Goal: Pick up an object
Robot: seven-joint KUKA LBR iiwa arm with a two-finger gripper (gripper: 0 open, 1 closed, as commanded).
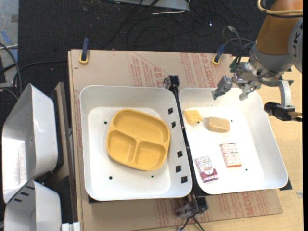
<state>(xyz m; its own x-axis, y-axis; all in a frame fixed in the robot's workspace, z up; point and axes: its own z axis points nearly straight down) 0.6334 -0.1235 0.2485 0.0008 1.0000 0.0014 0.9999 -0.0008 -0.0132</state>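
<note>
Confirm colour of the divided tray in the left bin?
Yellow, plain, no pattern. The tray shows best in the camera view, lying in the left bin.

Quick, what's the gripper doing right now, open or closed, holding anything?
Two-finger gripper: jaws open, holding nothing, hovering above the far edge of the right shallow white bin.

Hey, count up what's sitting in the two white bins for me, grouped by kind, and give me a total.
Divided yellow plate: 1, in the left bin.
Yellow wedge-shaped block: 1, in the right bin.
Tan oval block: 1, right bin.
Small printed packets: 2, right bin, purple-edged packet and red-edged packet.
Total: 5.
</note>
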